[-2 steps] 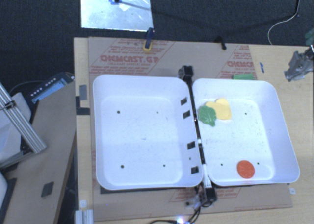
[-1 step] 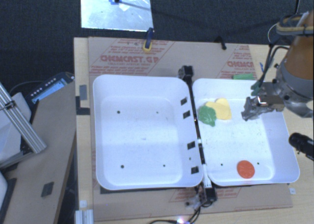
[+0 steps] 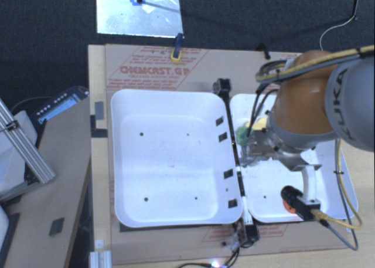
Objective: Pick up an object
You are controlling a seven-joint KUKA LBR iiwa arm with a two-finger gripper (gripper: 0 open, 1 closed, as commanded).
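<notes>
Surface (image 3: 146, 64): cardboard sheet under two white bins, left bin (image 3: 170, 155) and right bin (image 3: 263, 202); dark carpet behind. End effector (image 3: 251, 149) low in right bin by divider; opening hidden, can't tell.

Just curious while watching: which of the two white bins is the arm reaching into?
The right-hand bin, the one nearer the arm's side. The orange-banded arm hangs over it, while the left bin lies apart from it across the divider.

Light: bright, even, from overhead.
Glare: left white bin (image 3: 170, 155) nearly washed out; foil sheet (image 3: 139, 2) shines.
Shadows: soft and faint.
Sharpness: mildly soft overall; dark floor (image 3: 47, 26) grainy.
</notes>
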